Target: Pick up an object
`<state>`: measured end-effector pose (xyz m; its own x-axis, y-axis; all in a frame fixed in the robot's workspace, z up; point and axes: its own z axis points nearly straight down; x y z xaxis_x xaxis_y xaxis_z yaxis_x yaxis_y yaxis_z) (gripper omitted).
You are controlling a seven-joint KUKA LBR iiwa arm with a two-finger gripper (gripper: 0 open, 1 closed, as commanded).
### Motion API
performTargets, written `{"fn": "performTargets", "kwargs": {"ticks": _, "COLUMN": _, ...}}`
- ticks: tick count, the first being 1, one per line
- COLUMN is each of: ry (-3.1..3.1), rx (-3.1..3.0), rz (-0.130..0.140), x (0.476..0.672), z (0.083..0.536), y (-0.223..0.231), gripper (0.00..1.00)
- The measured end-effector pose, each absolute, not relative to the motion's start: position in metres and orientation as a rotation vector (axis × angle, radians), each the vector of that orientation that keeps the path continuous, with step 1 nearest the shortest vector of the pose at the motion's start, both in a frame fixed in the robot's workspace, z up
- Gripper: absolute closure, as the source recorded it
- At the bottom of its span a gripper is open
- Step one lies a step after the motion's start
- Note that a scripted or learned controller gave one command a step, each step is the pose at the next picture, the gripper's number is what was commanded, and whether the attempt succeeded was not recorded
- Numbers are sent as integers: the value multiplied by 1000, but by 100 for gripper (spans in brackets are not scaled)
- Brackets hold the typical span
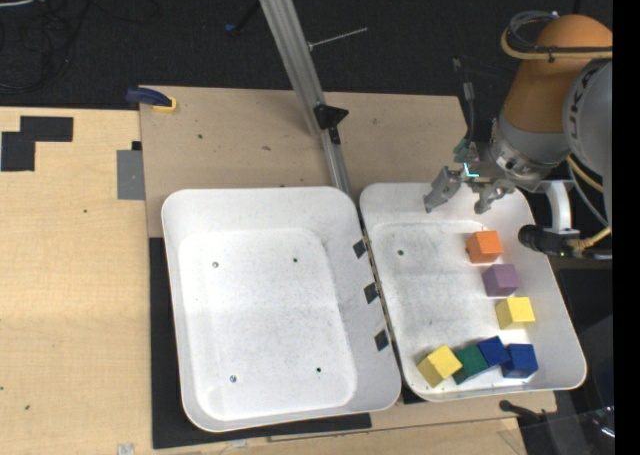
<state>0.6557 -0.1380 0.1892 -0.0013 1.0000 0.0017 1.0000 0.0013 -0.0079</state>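
My gripper [463, 195] hangs open over the far edge of the right bin [420, 273], with nothing between its two grey fingers [440, 189]. Several small blocks lie in that bin. An orange block [484, 245] sits just below and to the right of the gripper, apart from it. A purple block [500, 278] and a yellow block [515, 310] follow down the right side. Along the near edge lie another yellow block [438, 364], a green block [470, 361] and two blue blocks [508, 355].
The left bin [260, 303] lies beside the right one, joined by black clips [370, 291]. A slanted metal rail [300, 73] rises behind the bins' seam. A blue and yellow clamp [150, 98] sits at the board's far left corner.
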Motion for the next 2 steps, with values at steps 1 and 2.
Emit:
{"fn": "performTargets", "kwargs": {"ticks": 1, "ry": -2225, "rx": -2215, "rz": 4, "x": 657, "z": 192, "y": -138, "gripper": 0}}
{"fn": "performTargets", "kwargs": {"ticks": 2, "ry": -2218, "rx": -2215, "rz": 8, "x": 655, "z": 128, "y": -139, "gripper": 0}}
